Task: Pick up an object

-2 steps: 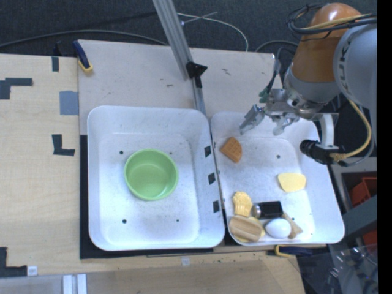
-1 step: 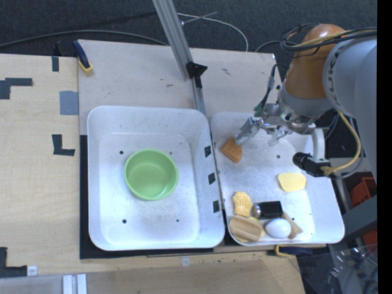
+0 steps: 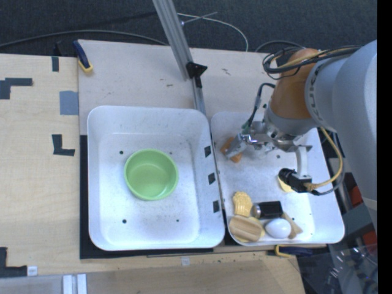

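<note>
Over the right bin [image 3: 318,225] I see the grey arm [image 3: 343,84] with its orange band reaching in from the right, its gripper [image 3: 240,144] low in the bin's upper left corner beside a small orange-brown object [image 3: 231,146], though I cannot tell how far the fingers are spread or whether they have hold of it. In the left bin [image 3: 104,225] sits a green bowl [image 3: 151,174] on its own, upright. Along the near edge of the right bin I make out a round wooden piece [image 3: 246,229], a yellow corn-like piece [image 3: 242,203], a black block [image 3: 268,210] and a white egg-shaped object [image 3: 278,228], clustered together, well apart from the gripper.
</note>
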